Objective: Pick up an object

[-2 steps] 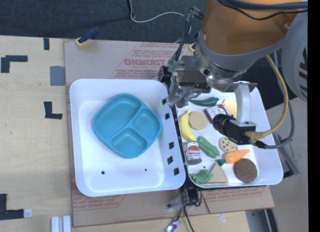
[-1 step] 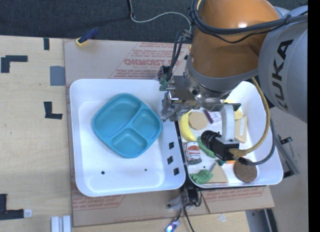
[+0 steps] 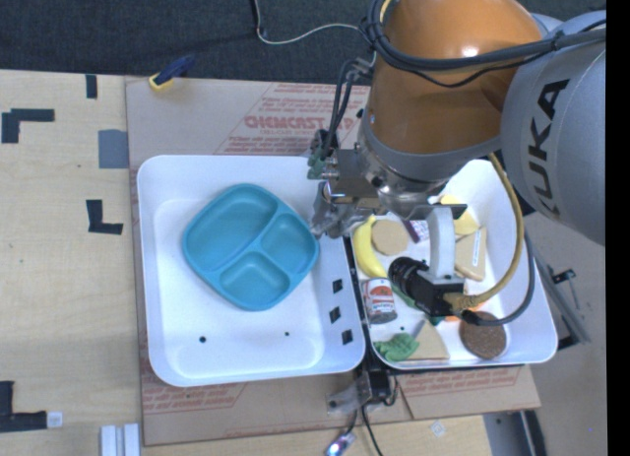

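Observation:
My gripper [image 3: 331,210] hangs low over the divide between the two bins, just right of the blue divided plate [image 3: 251,245], which lies in the left bin [image 3: 157,277]. Nothing shows in its grasp. Right of the gripper, in the right bin [image 3: 536,331], lie a yellow banana [image 3: 366,252] and a round tan biscuit [image 3: 390,237]. A small can with a red label [image 3: 380,301] sits below them. The big orange wrist housing hides the back of the right bin.
The right bin also holds a green piece [image 3: 398,349], a tan slice [image 3: 429,346], a dark brown round biscuit [image 3: 484,338] and pale yellow blocks [image 3: 471,247]. Both bins rest on cardboard [image 3: 197,119].

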`<state>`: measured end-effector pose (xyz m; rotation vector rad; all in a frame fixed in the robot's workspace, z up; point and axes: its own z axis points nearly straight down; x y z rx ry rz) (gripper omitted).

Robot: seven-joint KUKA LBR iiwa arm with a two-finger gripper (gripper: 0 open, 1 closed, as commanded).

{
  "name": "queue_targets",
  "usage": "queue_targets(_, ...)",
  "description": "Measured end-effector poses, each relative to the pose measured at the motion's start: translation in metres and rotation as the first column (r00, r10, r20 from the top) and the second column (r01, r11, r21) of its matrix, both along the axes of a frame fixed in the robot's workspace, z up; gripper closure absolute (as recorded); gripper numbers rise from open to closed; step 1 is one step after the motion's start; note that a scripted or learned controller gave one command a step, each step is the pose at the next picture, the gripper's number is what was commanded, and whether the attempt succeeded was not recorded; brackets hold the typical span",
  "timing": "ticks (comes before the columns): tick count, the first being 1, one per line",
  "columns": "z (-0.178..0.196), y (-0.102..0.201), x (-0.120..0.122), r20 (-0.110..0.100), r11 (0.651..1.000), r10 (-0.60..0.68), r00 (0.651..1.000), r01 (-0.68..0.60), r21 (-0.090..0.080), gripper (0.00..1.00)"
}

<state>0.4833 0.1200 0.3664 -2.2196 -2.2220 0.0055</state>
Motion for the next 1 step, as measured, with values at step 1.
queue_targets(1, -0.0005, 0.0137, 0.0001, 0.001, 1.0, 0.001, 1.0, -0.001, 0.0, 1.0)
